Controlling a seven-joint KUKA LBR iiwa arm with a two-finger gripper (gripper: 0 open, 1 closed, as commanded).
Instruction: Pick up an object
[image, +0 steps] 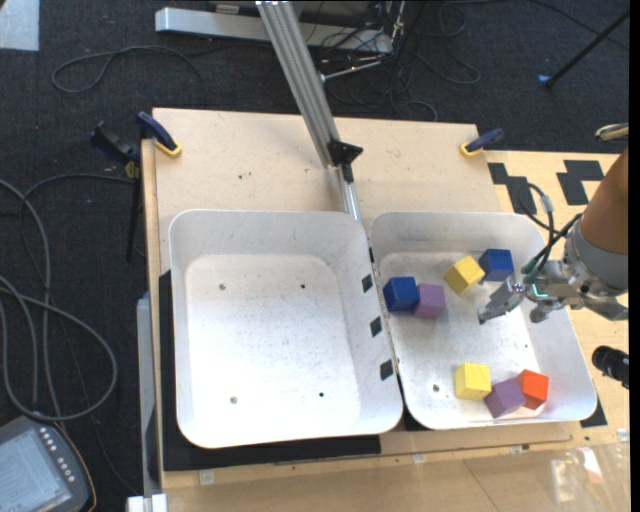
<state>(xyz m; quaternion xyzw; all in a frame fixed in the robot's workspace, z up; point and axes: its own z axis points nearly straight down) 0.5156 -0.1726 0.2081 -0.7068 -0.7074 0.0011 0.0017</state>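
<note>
The right bin (430, 228) holds several small cubes. A blue cube (402, 293) touches a purple cube (430, 300) near its left wall. Further right, a yellow cube (464, 273) lies beside another blue cube (496, 264). At the front sit a yellow cube (473, 380), a purple cube (504, 396) and an orange cube (534, 387), close together. My gripper (516, 303) hovers over the right half of this bin, just below the second blue cube. Its fingers are spread open with nothing between them.
The left bin (260, 330) lies beside the right one, their walls meeting at the centre. A slanted metal pole (305, 85) rises from the back of the bench. Clamps (160, 135) sit at the back corners.
</note>
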